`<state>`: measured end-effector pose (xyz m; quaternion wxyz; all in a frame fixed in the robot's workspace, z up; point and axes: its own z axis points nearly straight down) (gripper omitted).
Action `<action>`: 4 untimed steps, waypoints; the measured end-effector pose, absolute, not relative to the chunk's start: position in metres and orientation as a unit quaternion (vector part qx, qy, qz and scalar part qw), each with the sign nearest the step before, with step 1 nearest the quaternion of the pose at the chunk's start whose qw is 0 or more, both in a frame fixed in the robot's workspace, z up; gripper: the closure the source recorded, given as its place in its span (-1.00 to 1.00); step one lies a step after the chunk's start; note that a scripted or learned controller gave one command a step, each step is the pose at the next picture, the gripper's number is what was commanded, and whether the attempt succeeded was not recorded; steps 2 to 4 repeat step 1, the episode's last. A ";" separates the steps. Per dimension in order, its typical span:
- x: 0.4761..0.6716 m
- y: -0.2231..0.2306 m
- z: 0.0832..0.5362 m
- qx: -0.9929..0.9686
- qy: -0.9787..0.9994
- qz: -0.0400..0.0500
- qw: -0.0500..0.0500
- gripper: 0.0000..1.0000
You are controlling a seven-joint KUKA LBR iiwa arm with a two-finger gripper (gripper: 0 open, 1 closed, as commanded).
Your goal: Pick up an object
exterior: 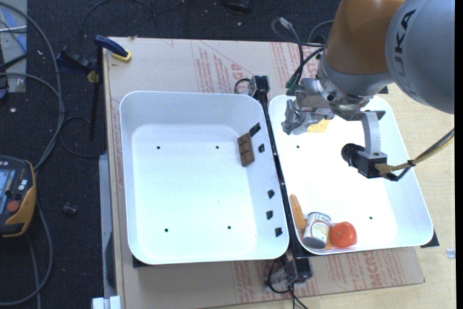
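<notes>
A grey and orange arm (391, 25) reaches in from three o'clock, its pincer (298, 119) low over the right bin (405, 192) near a yellow scrap (318, 127); its grip cannot be made out. At the bin's six o'clock corner lie a tomato (343, 234), can (316, 228) and carrot (296, 210). A brown block (246, 150) rests in the left bin (188, 184).

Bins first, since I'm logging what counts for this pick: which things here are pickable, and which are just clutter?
For the job:
gripper
yellow piece
brown block
carrot
can
tomato
right bin
left bin

Lying about:
clamp
cables
handheld unit
</notes>
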<state>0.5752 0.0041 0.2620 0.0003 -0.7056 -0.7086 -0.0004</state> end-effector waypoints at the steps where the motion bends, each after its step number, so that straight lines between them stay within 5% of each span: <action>1: 0.555 0.049 0.244 -0.706 -0.709 0.000 0.001 1.00; 4: 0.555 0.049 0.244 -0.706 -0.709 0.000 0.001 1.00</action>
